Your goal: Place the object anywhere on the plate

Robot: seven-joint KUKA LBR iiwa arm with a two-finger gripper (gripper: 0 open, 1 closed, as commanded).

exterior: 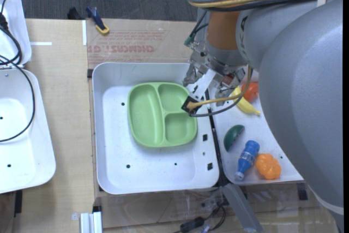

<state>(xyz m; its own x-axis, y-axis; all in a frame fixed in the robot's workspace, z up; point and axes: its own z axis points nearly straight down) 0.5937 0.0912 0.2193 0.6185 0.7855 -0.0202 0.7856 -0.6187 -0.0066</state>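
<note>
Camera view shows no object clearly held; the likeliest candidates lie in the right bin (283,169): a yellow banana (246,106), a green piece (233,136), a blue bottle (246,159) and an orange fruit (268,166); all look like light, stiff plastic toys, smooth and apt to slip, best taken across the narrow middle; the green plate (161,114) sits in the left bin (109,172); the gripper (203,84) hangs over the plate's right edge, its state impossible to tell; mirrored red print on the cardboard (128,43) cannot be read surely.
</note>
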